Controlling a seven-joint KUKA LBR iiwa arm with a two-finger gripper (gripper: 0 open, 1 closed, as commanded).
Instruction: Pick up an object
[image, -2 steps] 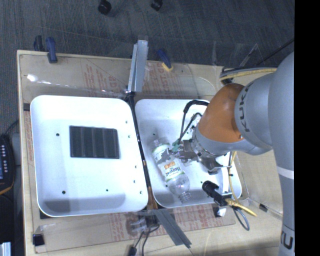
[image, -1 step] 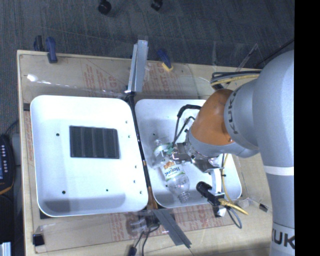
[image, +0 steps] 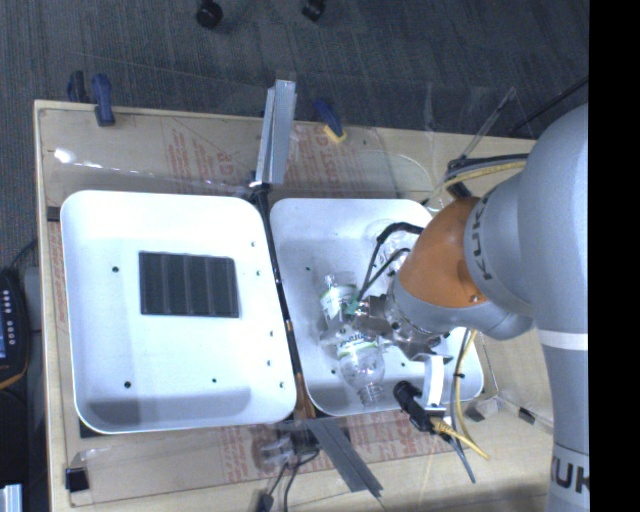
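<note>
Arm is down in the right bin (image: 300, 230), wrist over the clutter. Gripper (image: 362, 322) sits right at the bottles; can't tell its state, the wrist hides it.

Targets: two clear plastic bottles, one (image: 338, 300) mid-bin, the other (image: 362, 362) just below it toward the near wall, close together or touching. Left bin (image: 100, 230) has a dark panel (image: 188, 284) in its floor.

Handling, my read: bottles look empty, so light, thin-walled, slick, round. They'll roll or squirt out under a squeeze. Best bet is across the body near the middle, fingers square to the long axis, not the cap.
</note>
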